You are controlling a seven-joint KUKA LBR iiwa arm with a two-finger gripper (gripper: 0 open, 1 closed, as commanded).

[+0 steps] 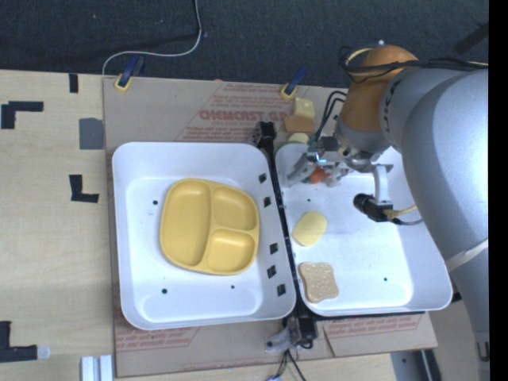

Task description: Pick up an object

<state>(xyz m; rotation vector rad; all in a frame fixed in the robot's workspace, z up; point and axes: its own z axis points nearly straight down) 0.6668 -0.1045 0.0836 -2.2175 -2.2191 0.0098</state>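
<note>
Camera view: two white bins are seen side by side on the table (55,213). A yellow divided plate (209,225) lies in the left bin (135,292). In the right bin (397,284), a pale yellow lump (309,228) and a slice of toast (318,281) lie apart. The hand (317,167) is positioned low at the right bin's far left corner; its state cannot be told. A small red object (317,176) is seen beneath it.

We see red print on the cardboard sheet (230,111) under the bins, upper centre of the frame; too blurred to read. Nothing else lettered.
</note>
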